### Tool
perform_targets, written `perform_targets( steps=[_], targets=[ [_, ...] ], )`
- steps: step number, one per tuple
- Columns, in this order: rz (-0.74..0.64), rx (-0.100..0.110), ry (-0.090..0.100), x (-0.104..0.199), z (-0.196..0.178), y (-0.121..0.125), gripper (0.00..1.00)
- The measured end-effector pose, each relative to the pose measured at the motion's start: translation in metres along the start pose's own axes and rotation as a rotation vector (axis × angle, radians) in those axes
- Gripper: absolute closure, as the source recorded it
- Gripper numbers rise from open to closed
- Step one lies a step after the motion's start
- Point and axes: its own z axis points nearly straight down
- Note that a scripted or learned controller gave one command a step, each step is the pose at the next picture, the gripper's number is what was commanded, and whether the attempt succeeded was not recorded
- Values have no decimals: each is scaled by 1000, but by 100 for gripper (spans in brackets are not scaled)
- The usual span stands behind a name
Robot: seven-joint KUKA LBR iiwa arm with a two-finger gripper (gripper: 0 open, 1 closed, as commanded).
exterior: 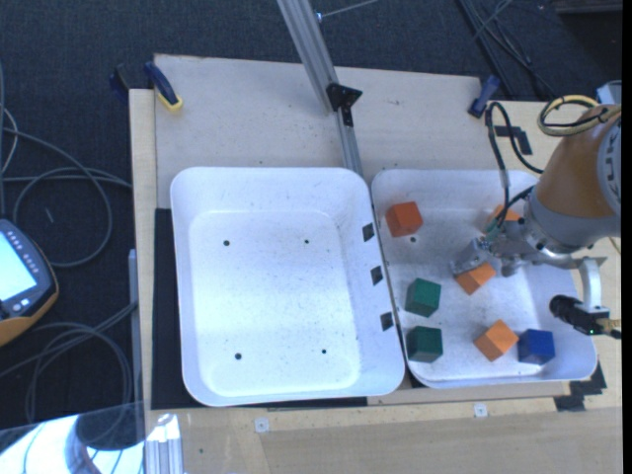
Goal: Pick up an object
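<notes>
Tabletop, two white bins: fingers (478,265) low in the right bin (449,191), their state not discernible, touching an orange block (475,277) just beneath them (possible grasp, unconfirmed); nothing lifted yet, so the pickup appears still to do.

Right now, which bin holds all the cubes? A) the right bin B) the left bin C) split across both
A: every cube, such as the orange cube, the two green cubes and the blue cube, lies in the right bin, where the gripper also sits.
</notes>
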Motion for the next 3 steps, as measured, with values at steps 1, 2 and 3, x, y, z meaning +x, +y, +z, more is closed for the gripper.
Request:
perform_targets(
  steps=[1,2,3],
  targets=[
    [-2,-7,0,20,-103,-21,0],
    [-3,8,4,24,3,14,0],
    [-1,6,5,54,-8,-23,0]
  ],
)
